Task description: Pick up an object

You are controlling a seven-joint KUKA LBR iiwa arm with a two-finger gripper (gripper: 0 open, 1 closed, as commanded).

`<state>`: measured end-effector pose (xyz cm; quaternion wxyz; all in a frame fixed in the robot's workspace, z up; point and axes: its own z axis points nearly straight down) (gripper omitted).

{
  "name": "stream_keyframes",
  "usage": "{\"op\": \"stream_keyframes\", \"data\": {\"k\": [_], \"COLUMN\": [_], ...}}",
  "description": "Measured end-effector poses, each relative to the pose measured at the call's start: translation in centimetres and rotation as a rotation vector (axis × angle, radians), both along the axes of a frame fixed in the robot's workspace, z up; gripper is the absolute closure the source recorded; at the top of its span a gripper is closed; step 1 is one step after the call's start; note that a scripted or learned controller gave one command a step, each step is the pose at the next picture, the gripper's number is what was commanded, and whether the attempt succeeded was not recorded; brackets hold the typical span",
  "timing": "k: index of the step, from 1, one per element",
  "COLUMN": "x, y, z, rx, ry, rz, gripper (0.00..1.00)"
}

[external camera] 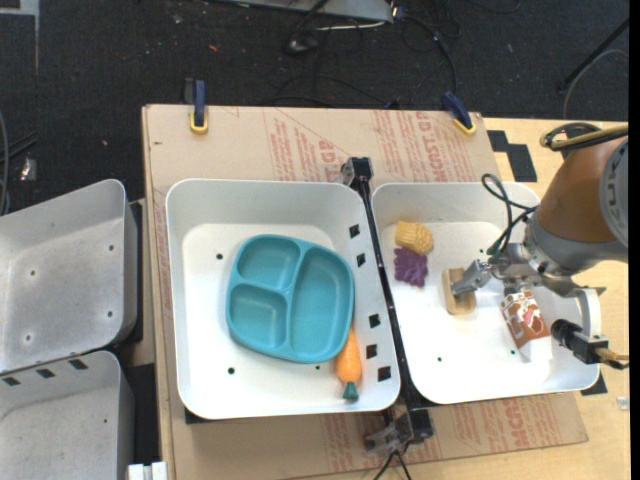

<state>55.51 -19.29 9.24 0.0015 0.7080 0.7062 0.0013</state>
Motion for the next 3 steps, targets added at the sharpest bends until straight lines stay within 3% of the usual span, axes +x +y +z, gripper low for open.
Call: {"op": "stream_keyframes", "data": {"k": [1, 3], "x": [0.3, 0.1], "y": [0.1, 0.9], "z": [1.6, 12.3], "rx": [0.001, -0.002], "ry": [-0.008, -0.002], "rz": [0.002, 0.005], "gripper": [1.00, 1.00]}}
